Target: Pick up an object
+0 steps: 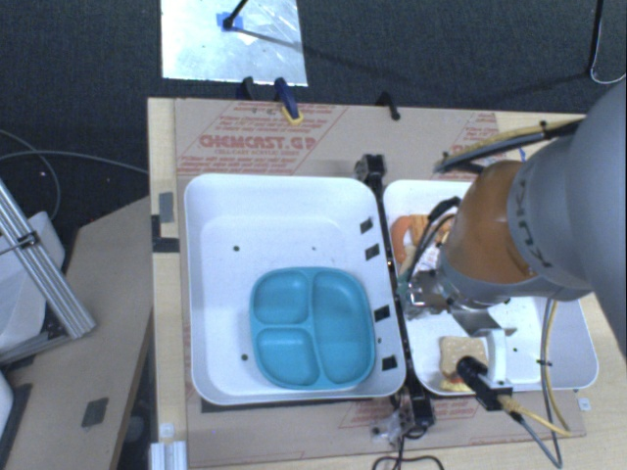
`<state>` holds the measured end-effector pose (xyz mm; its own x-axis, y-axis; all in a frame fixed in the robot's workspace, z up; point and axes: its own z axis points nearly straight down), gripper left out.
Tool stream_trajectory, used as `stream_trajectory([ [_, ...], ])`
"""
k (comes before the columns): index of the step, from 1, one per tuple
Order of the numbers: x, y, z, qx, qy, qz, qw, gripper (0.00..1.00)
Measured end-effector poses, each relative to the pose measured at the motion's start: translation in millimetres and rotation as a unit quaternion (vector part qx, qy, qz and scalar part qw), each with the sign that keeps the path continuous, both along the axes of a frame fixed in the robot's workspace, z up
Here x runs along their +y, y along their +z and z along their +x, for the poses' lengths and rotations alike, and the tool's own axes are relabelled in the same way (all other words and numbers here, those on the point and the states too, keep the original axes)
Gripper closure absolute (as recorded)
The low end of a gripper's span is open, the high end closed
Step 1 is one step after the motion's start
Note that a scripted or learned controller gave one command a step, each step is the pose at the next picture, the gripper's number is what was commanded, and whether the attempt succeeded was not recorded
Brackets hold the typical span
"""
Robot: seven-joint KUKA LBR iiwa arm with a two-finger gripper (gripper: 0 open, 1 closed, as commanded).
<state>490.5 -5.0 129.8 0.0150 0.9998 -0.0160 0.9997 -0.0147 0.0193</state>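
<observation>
Over the right bin (570, 352), I cannot tell whether I am open or closed. A tan block (451, 349) lies near its front wall, an orange thing (404, 231) further back. So near the left wall, I may clip it or close on nothing.

left bin (284, 213): upper half bare | lower half: blue plate (313, 326) | right bin (573, 355): arm (549, 213) overhead

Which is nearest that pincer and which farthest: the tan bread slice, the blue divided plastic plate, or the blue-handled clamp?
1. Tan bread slice, right bin, just beside the pincer.
2. Blue divided plastic plate, left bin.
3. Blue-handled clamp, back edge of the bench.
</observation>
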Motion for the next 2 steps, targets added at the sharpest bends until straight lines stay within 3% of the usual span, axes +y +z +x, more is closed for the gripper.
stream_trajectory([
  [1,79.6,89.6,44.6,0.003,0.013,0.0096,0.9999,1.00],
  [2,74.8,94.5,41.7,0.008,0.012,0.0082,0.9999,1.00],
])
